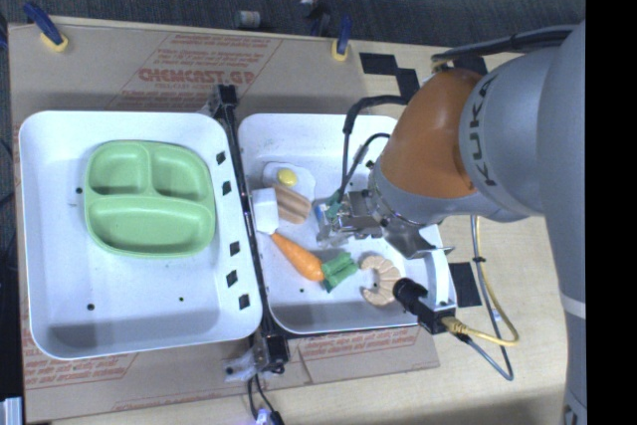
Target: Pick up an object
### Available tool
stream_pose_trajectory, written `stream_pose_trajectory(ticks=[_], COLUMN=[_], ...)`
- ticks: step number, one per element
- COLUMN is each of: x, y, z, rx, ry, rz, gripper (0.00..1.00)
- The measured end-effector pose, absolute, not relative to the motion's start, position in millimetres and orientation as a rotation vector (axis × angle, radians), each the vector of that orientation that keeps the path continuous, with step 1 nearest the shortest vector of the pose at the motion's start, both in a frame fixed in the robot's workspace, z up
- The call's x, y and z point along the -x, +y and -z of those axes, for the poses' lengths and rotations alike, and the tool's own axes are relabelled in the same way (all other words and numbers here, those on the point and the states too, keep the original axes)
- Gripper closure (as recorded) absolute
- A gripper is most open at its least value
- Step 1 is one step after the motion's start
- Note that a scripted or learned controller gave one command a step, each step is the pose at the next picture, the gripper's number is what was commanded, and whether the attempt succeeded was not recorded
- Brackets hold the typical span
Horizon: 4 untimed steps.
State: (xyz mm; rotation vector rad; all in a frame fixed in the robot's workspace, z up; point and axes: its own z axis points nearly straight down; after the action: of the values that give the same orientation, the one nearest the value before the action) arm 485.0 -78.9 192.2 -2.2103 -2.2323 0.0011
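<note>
My gripper hangs low in the right bin, near its middle, with the grey arm and orange band covering the bin's right side. An orange carrot with a green top lies just below and left of the gripper. A tan bread-like piece sits to its left, beside a white piece with a yellow centre. A beige shrimp-like toy lies below and right of it. Nothing is visibly lifted.
The left bin holds a green divided plate. A black divider runs between the two bins. A black cable and yellow cord trail off the arm at the bottom right. Clamps sit along the bench's far edge.
</note>
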Motion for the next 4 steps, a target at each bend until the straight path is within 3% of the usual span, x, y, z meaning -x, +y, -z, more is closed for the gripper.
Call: stream_pose_trajectory(ticks=[1, 2, 3, 4], x=[-484.8, -495.5, -475.9, -486.5], y=[-79.3, -92.7, -172.9, -137.5], z=[-191.8, -344.6, -227.3, -91.6], rx=[2.212, 2.217, 2.215, 2.21], ry=[-2.23, -2.234, -2.225, -2.229], rz=[-0.002, 0.004, -0.003, -0.002], gripper=[0.0, 0.0, 0.0, 0.0])
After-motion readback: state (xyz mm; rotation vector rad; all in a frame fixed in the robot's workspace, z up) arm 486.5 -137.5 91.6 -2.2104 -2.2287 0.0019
